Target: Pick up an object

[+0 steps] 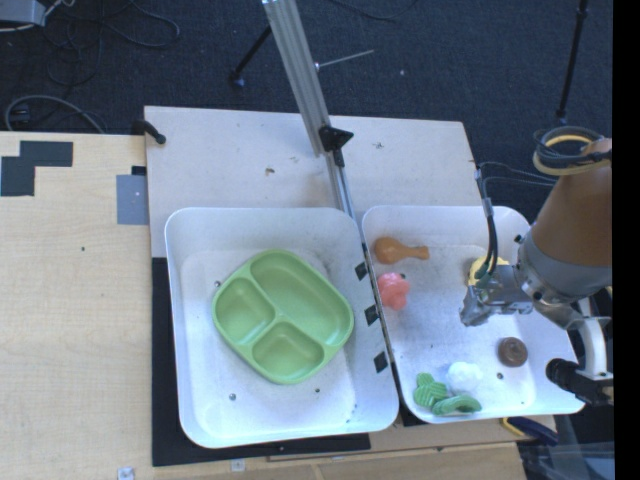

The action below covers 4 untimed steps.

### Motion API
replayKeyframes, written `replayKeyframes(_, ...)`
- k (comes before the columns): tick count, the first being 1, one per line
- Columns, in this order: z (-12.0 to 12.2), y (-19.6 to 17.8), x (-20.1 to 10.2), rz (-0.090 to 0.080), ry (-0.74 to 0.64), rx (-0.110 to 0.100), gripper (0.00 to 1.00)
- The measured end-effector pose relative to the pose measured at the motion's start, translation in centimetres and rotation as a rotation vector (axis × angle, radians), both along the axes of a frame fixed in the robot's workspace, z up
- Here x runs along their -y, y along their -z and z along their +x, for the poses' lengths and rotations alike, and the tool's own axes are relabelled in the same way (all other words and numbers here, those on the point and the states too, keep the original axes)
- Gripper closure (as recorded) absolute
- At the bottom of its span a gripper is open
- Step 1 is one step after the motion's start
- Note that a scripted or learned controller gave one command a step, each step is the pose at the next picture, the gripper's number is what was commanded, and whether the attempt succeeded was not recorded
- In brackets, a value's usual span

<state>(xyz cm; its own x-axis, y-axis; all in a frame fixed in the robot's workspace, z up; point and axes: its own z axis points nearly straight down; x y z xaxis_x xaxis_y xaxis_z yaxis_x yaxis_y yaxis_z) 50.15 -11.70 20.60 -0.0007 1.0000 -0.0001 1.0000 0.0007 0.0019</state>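
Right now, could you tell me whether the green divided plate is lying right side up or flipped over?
Right side up: the green divided plate lies in the left bin, its three compartments facing the camera.

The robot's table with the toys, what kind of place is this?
Probably a robot lab. A robot arm reaches over two white bins of small toys, with cables trailing across the dark floor.

one fixed camera looks down on the bench (pixel 250 158) from above, at a slant, far enough back to take in both white bins whole. the left bin (pixel 190 268) sits near the middle of the frame, the right bin (pixel 440 223) toward the right side. dark floor with cables fills the top, a pale wooden surface (pixel 70 298) the left. the arm (pixel 575 233) enters from the right edge.
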Motion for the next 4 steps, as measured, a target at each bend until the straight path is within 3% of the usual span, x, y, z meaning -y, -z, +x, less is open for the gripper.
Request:
replayKeyframes(1,-0.3,-4.3,0.3,0.000,0.000,0.000,1.00)
replayKeyframes(4,5.5,-3.5,-13.5,0.001,-0.003,-0.004,1.00)
